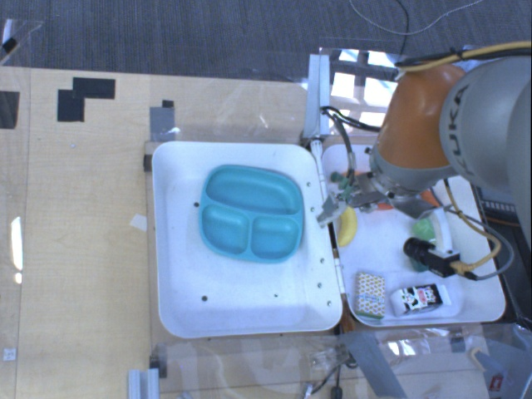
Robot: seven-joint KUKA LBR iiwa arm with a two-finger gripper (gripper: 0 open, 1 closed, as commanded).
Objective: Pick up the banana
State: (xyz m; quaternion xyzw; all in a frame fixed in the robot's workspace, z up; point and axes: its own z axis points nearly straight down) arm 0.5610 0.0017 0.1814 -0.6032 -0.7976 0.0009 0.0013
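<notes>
Hard to tell whether open or shut: gripper [337, 209] poised low at the left wall of the right bin [490, 306], metal tips blurred against the seam between the two bins. Just beside and below the tips, banana [347, 227], yellow, lying lengthwise against that same wall, upper end tucked under the gripper, nothing visibly clamped around it. Above and to the right, orange band [416, 115] of the grey arm [490, 123], hanging over much of the right bin and hiding what sits beneath.

Nearby in the same bin: small patterned packet [371, 294] and black-and-white carton [420, 298] near the front edge, green object [426, 227] partly seen beside a black cable end. In the left bin [179, 306], blue divided plate [252, 213], well apart from the action.

Judged stage: approach and grasp, lift not yet made. Next move likely to call for straddling the fruit squarely despite the wall close on one side, closing firmly, then rising straight up. Risk of pinching the bin wall or nudging the fruit aside.
</notes>
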